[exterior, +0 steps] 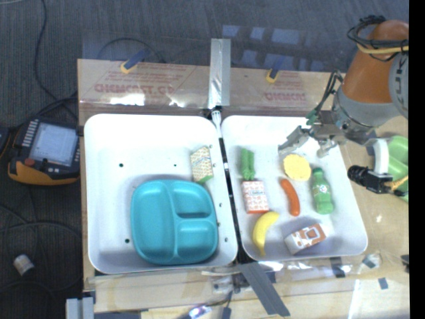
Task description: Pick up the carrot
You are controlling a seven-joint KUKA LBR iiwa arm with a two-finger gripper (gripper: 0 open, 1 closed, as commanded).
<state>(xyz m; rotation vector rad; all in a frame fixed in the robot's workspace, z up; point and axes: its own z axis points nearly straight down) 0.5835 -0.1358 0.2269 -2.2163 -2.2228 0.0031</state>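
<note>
Carrot (pixel 290 197) low in right bin (pixel 355 224), well below open, empty hand (pixel 307 143) over yellow disc (pixel 297 167).

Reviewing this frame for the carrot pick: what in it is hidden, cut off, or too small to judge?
- End effector: in the camera view it hovers above the right bin; its height over the bin can't be judged.
- Small carton: print too small to read.
- Arm: cut off by the frame's right edge.
- Carrot: lies free; its underside is hidden.
</note>
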